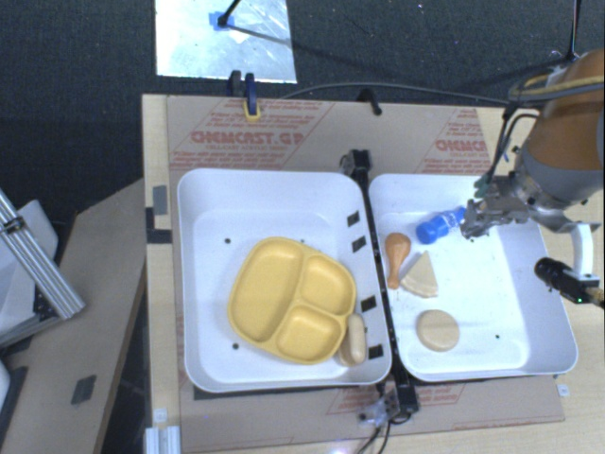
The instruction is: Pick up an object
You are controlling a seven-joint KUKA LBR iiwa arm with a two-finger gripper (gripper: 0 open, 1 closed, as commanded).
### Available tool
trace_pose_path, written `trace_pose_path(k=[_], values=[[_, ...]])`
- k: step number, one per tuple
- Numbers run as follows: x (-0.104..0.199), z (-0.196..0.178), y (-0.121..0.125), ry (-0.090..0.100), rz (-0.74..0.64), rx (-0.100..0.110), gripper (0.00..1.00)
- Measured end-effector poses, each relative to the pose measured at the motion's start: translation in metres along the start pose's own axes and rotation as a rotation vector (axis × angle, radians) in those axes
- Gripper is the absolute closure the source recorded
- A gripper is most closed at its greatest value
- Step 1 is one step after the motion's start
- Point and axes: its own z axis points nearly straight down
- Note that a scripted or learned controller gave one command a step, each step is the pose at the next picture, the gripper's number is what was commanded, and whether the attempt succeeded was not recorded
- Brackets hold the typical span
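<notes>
Claw (473, 223) position: far part of the right bin (544, 353), touching the blue object (437, 227) at its right end. Claw state cannot be determined from this angle. Judged purpose: approach for a grasp. Drumstick (396, 256), wedge (422, 277) and round piece (439, 330) lie nearer, apart from it.

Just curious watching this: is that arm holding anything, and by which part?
Cannot be told: the gripper sits at one end of the blue object, but no grasp is visible.
</notes>
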Motion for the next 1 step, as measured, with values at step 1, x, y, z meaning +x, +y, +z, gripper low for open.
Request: trace_pose_path(k=[1], values=[[0.0494, 0.0091, -0.0031, 0.002, -0.005, 0.004, 1.00]])
